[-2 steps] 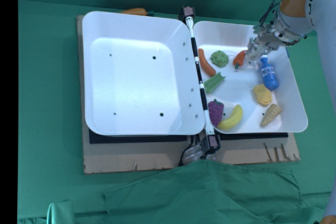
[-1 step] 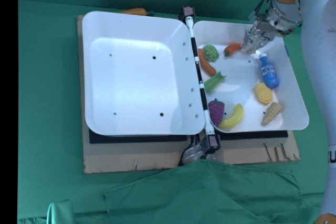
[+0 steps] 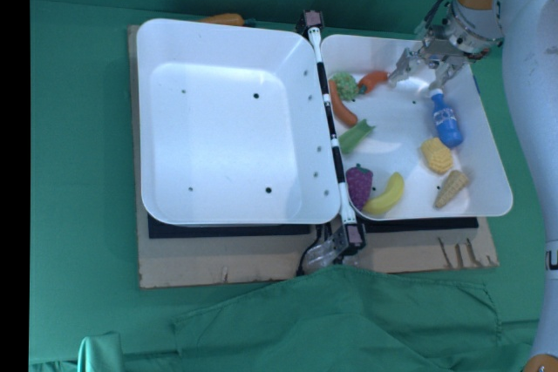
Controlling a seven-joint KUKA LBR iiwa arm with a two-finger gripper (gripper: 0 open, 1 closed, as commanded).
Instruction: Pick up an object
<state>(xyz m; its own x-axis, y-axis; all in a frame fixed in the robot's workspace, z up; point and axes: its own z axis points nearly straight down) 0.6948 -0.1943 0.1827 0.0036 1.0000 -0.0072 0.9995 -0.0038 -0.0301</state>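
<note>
A green cloth covers the table (image 3: 78, 187), lying smooth at the left and bunched into soft folds along the near edge. On it sits a flat sheet of brown cardboard (image 3: 227, 266) with a dark mat under the two bins. The left bin (image 3: 174, 43) is a shallow glossy white plastic tray with rounded corners and a few small dark holes in its floor. Just beyond its far rim lies a small orange thing (image 3: 223, 18), mostly hidden. A thin black-and-white striped bar (image 3: 326, 113) runs along the seam between the bins. The right bin (image 3: 493, 196), of the same smooth white plastic, holds a scatter of small toy foods: a knobbly green broccoli (image 3: 346, 84), a long orange carrot (image 3: 342, 104) just beside it, a red-orange pepper (image 3: 373, 80), a flat green pod (image 3: 356, 136), a bumpy purple bunch of grapes (image 3: 358, 184) touching a curved yellow banana (image 3: 384, 194), a blue bottle (image 3: 446, 122) with a white cap, a pitted yellow lump (image 3: 437, 156), and a tapered ear of corn (image 3: 452, 186). The metal gripper (image 3: 421, 79) hangs over the far part of this bin, its fingers spread apart with nothing between them, one tip near the pepper and the other just above the bottle's cap. The grey arm (image 3: 532, 57), smooth and rounded with an orange band, comes in from the right.
</note>
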